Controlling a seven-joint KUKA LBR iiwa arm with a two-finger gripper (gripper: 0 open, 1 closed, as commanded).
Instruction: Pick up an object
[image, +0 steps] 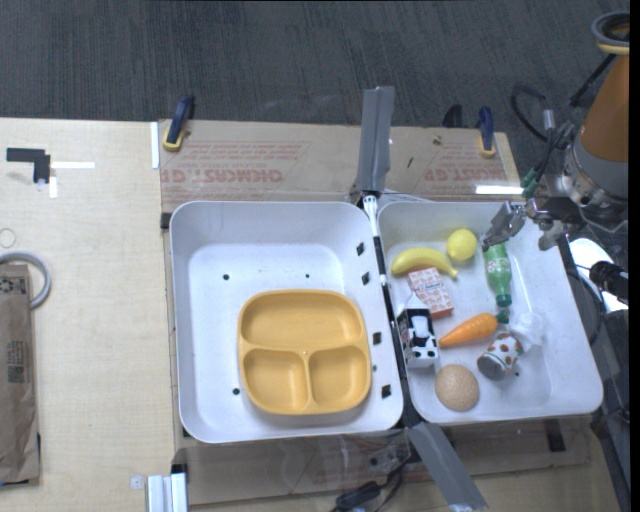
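Gripper: the gripper (522, 222) hangs over the far edge of the right bin (578, 400), just beside the cap end of the green bottle (497, 273). Its fingers are spread, with nothing between them.
Likely target: the green bottle, judging by nearness. It lies on its side in the right bin, between the lemon (461, 245) and the bin's right wall.
Handling, bottle: looks like light plastic, smooth and round, so it may roll or slip. My guess is to grip across the middle of the body, not at the cap.
Right bin, contents: banana (421, 261) touching the lemon; small printed carton (431, 293); carrot (468, 330); black-and-white carton (419, 338) near the divider; brown ball (457, 387); spotted cup (500, 357) on its side; something clear and crumpled near the cup, hard to identify.
Left bin: the left bin (200, 330) holds a yellow divided tray (303, 352), its three compartments bare.
Crowding: the carrot tip sits close to the bottle's lower end; the fingers could nudge it.
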